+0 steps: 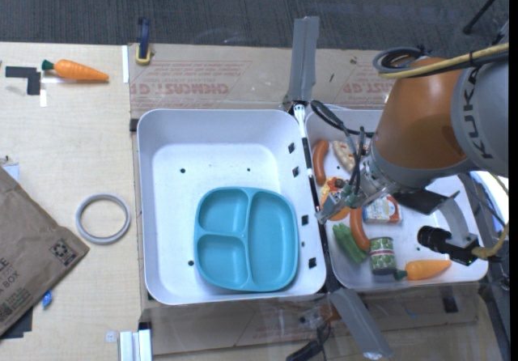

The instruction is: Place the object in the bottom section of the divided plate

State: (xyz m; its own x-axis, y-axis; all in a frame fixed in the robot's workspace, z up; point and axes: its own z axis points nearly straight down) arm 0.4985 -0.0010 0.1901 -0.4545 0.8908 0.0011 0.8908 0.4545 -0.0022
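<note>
A small orange piece point(341, 210) lies right under the gripper point(330, 199), at the left rim of the right bin point(409, 231), and from where I stand it looks like the thing to be placed, though the wrist covers much of it. I cannot tell whether the gripper is wide, narrow, or closed on anything. The grey and orange arm point(421, 121) leans over it from the right. Just beside the gripper toward the near edge lie a reddish sausage point(358, 227) and a green vegetable point(348, 244). A little further on that side is a small can with a green label point(381, 254), and past the can lies an orange carrot point(426, 269). Close on the gripper's right lies a white and red packet point(380, 210). On its far side lies a second sausage point(321, 159), with a pale flat piece point(346, 155) next to it. To the gripper's left, across the rims, sits the left bin point(147, 189) with the blue divided plate point(271, 238) inside it, all three sections bare. Well off to the left, on the bench outside the bins, lie a grey ring point(103, 217), a cardboard box point(32, 262) and another carrot point(74, 70).
</note>
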